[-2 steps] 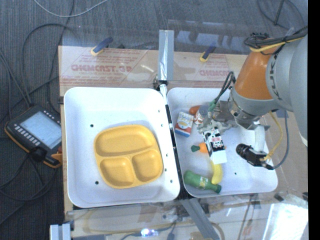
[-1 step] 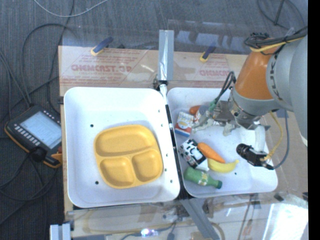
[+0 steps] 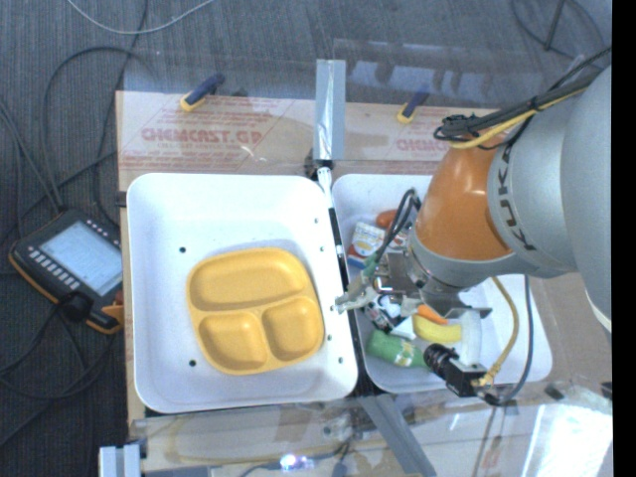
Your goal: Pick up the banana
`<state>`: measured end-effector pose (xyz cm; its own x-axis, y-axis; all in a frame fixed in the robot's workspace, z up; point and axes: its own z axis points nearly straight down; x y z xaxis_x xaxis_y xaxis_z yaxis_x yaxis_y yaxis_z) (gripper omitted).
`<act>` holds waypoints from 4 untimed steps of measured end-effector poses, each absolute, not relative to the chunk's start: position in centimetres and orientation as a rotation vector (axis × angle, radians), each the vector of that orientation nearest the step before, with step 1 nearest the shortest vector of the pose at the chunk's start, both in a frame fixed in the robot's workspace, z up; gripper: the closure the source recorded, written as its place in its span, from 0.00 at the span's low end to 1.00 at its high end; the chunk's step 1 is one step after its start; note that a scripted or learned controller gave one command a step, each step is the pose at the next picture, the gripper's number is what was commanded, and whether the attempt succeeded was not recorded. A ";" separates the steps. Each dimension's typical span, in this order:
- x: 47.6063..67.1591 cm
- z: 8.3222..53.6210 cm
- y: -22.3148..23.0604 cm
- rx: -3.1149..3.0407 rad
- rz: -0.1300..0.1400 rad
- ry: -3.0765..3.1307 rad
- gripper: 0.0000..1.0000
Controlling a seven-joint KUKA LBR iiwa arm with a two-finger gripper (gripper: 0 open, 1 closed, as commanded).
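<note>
Bright, even daylight; sharp focus, soft shadows.

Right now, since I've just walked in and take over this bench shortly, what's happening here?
The grey arm with the orange band reaches from the right into the right-hand white bin, over a heap of small items. The yellow banana lies there beside a green bottle. The yellow three-compartment tray sits untouched in the left white bin.

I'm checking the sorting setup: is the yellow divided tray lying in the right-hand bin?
No, the yellow divided tray lies in the left bin, while the arm reaches over the right bin.
</note>
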<state>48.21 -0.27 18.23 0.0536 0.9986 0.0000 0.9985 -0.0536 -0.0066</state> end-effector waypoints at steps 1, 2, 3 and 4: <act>48.2 18.3 -9.0 -2.328 0.008 -2.107 0.00; 48.2 19.0 -8.8 -2.322 0.011 -2.107 1.00; 48.2 19.0 -8.8 -2.322 0.011 -2.107 0.00; 48.4 10.3 -10.0 -2.105 -0.002 -2.331 0.00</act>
